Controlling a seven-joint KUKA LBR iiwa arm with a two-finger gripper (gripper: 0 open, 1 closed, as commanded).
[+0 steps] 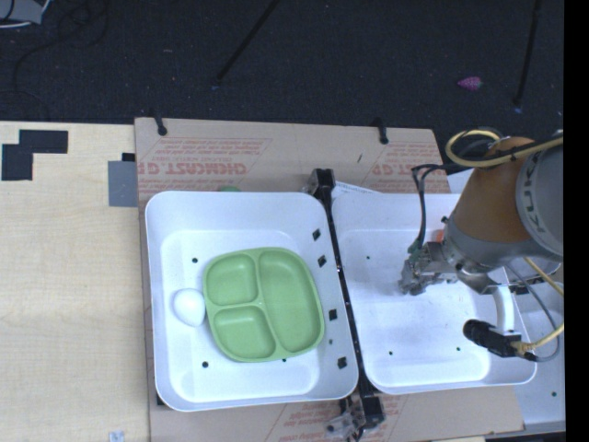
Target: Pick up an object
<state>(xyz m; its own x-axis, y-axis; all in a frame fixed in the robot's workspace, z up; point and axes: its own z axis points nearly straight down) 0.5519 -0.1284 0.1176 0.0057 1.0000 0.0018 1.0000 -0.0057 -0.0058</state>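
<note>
Jaws too small and dark to call, so cannot tell if apart or together. Nothing seen gripped.

Then biggest to smallest:

Pale wooden bench (64, 293) on the left, with a brown cardboard sheet (276, 159) under both bins.

Left bin (175, 224), white and shallow, with the things to pick up inside.

Right bin (433, 366), white too, just beside the left one.

Grey arm (502, 210) with an orange band, reaching in from the right, over the right bin.

Green plate (262, 304) with three parts, lying flat in the middle of the left bin.

Gripper (416, 279) low over the right bin, well apart from the plate.

White ball (189, 307), egg-like, touching the left edge of the plate.
</note>
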